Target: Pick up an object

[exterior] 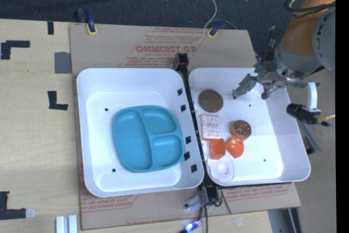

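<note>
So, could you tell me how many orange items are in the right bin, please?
2: one orange piece beside the packet, the other touching it, just below the donut. Nothing seems hidden.

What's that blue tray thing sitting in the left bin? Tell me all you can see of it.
The blue tray is a light teal divided plate, plastic by its look, with rounded corners and three hollows: one long one on its left side and two smaller ones on its right. It lies flat and right way up, turned slightly askew, on the floor of the left white bin. Nothing rests in it, and it seems clear of the bin's walls.
</note>
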Robot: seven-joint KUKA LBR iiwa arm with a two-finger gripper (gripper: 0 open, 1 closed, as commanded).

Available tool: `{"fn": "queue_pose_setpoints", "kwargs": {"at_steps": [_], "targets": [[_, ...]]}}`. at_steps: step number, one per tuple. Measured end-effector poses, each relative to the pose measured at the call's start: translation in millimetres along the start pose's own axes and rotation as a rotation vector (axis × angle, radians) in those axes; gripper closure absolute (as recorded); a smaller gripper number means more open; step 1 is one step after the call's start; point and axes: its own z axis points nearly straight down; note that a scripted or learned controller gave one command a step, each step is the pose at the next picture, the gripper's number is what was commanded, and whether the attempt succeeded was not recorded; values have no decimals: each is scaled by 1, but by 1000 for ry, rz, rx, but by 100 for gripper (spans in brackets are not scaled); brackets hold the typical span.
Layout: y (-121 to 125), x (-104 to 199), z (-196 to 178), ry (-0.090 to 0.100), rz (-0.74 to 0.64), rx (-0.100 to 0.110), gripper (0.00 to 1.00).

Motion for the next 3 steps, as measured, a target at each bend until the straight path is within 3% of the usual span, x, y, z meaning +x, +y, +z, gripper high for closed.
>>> {"fn": "queue_pose_setpoints", "kwargs": {"at_steps": [1, 2, 3], "targets": [[3, 1, -10, -3, -4, -15, 0], [-1, 9, 51, -2, -4, -9, 0], [0, 9, 94, -4, -4, -15, 0]]}}
